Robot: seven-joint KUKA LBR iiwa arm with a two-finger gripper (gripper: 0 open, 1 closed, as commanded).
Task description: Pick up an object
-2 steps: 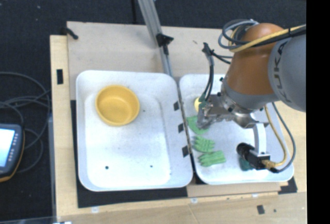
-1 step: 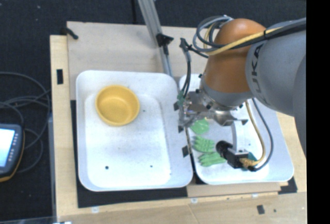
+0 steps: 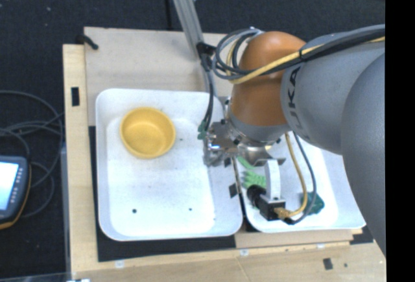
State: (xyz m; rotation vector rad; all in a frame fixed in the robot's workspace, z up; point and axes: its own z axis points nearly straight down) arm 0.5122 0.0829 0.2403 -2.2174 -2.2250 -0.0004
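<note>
A yellow bowl (image 3: 148, 132) sits in the far left part of the left bin (image 3: 162, 222). The arm (image 3: 305, 99) hangs over the right bin (image 3: 343, 209); whether its jaws are open cannot be told.

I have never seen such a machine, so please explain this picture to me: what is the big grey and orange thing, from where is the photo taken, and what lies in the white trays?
The big grey and orange thing is a robot arm. It reaches in from the right. The one camera is fixed above the bench and looks down at a slant. On the bench lie two shallow white bins side by side. The left bin holds a yellow bowl, standing upright. The arm hangs over the right bin and hides most of it. At its lower end is the gripper, a two-finger hand with cables and green parts. I cannot tell whether it holds anything.
</note>
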